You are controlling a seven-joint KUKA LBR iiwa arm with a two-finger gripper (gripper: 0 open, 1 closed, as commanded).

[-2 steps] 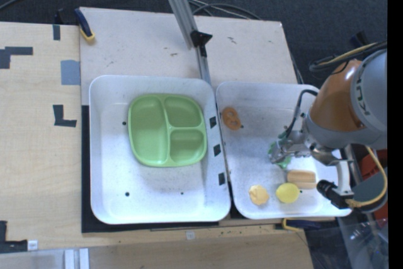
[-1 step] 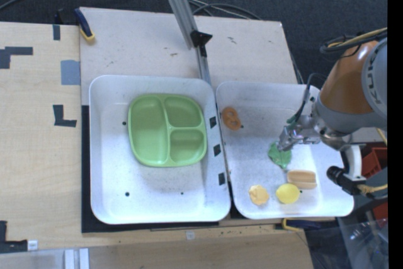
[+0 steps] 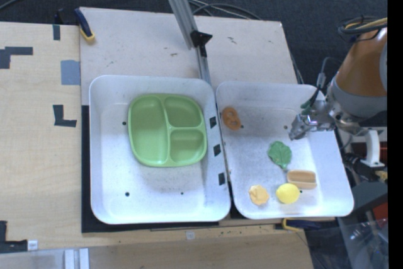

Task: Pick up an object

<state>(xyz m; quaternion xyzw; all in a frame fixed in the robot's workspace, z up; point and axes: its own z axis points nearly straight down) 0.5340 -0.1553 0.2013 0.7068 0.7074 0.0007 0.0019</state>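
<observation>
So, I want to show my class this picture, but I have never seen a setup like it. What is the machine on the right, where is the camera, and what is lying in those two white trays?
The picture comes from one fixed camera above the bench, looking down at a slant. The machine is a robot arm, grey with an orange band, reaching in from the right; at its end sits a two-finger gripper for picking things up. It hangs over the right bin, just above a green leafy toy, with nothing visibly between its fingers. That bin also holds a brownish piece near its left wall and, along the near edge, a hot-dog-like toy, a yellow ball-like toy and an orange-yellow lump. The left bin holds a green divided plate with three compartments.
</observation>
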